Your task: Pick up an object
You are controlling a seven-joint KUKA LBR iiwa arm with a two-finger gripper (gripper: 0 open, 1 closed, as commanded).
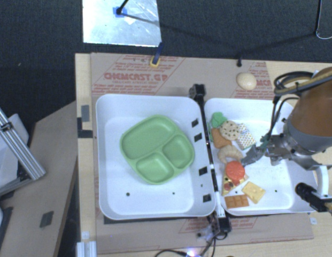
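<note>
While the arm point(315, 116) reaches in from the right over the right bin point(280, 197), its end effector point(253, 155) sits low among the toy food, tip just right of the tan croissant-like piece point(230, 153) and just above-right of the red tomato-like piece point(235, 171). Can't tell if it's wide or narrow: too dark and small, and nothing visibly sits in it.

Food pile is along the left side of the right bin. Top to bottom: green leafy piece point(217, 119), round choc-chip cookie point(229, 129), checkered cracker point(245, 139) just right of the cookie, orange-brown piece point(219, 138) under the cookie, then the croissant, the tomato, a pizza-like slice point(228, 185) below it, yellow cheese wedge point(254, 191) to the right, and brown waffle/biscuit point(236, 201) at the bottom near the bin's front wall.

Left bin point(109, 154) carries a green 3-compartment plate point(156, 149), roughly centred, tilted diagonally. Black clips point(198, 138) run along the seam btw both bins.

On the counter point(171, 71) behind the right bin lies a beige egg-shaped object point(246, 80), well apart from the pile.
</note>
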